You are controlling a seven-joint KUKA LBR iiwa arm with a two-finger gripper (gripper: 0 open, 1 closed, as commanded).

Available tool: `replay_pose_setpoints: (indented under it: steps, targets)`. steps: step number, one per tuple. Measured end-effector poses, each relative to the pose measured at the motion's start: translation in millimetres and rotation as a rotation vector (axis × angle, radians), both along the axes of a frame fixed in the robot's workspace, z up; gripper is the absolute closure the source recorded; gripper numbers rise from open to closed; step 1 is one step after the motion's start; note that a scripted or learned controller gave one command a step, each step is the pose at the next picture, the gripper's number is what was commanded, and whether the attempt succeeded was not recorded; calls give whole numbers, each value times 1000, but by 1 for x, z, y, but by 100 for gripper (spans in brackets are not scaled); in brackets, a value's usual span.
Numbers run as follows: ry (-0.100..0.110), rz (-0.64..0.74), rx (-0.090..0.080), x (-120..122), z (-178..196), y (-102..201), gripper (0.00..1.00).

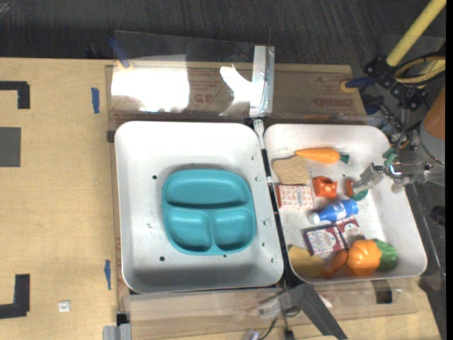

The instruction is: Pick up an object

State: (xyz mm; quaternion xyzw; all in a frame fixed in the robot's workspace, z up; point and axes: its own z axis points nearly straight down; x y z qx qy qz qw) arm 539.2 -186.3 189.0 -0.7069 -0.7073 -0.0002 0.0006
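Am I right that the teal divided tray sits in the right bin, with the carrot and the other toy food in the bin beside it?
Not quite. The camera view shows the teal divided tray in the left bin. The carrot and the other toy food lie in the right bin beside it.

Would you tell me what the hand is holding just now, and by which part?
It cannot be told: the hand sits low in the right bin, with nothing visibly gripped.
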Motion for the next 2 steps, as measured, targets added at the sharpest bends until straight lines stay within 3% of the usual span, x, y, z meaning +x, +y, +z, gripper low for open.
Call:
replay_pose_setpoints:
  steps: [1, 2]
  targets:
    - [8, -159, 0, 97, -98, -6, 0]
    - [-6, -50, -1, 18, -101, 25, 0]
